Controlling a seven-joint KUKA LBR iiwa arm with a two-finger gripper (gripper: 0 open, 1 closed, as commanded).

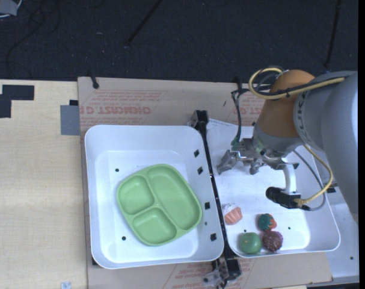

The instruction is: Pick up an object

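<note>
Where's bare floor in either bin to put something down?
Left bin: a strip along the far wall and left wall, beyond the green divided plate. Right bin: the middle floor, between the pincer and the near items. Crowded: the near edge, with the green ball, the dark red ball and the pink-white piece.

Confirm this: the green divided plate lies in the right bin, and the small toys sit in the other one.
Wrong on the side: the camera view shows the green divided plate in the left bin, with the small toys in the right bin.

arm (326, 119) cut off at right edge, hand (241, 161) fingers' state unclear
</note>
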